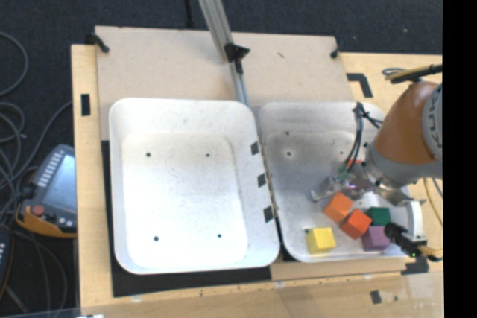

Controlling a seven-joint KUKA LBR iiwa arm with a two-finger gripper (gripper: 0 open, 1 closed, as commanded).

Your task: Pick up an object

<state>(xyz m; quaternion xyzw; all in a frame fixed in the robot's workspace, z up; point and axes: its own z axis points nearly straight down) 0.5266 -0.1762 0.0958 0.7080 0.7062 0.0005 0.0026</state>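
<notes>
Several small blocks lie in the front right corner of the right bin [298,138]: an orange block [339,205], a red-orange block [357,223], a green block [379,216], a purple block [375,237] and a yellow block [322,239]. My gripper [333,187] reaches down from the arm's orange band [406,126] and sits low in the right bin, just above and behind the orange block. I see nothing held in it.
The left bin [186,182] lies beside the right one, with a shared rim between them. A slanted metal rail [212,4] rises behind the bins. A teach pendant [52,190] and cables lie off the bench at the left.
</notes>
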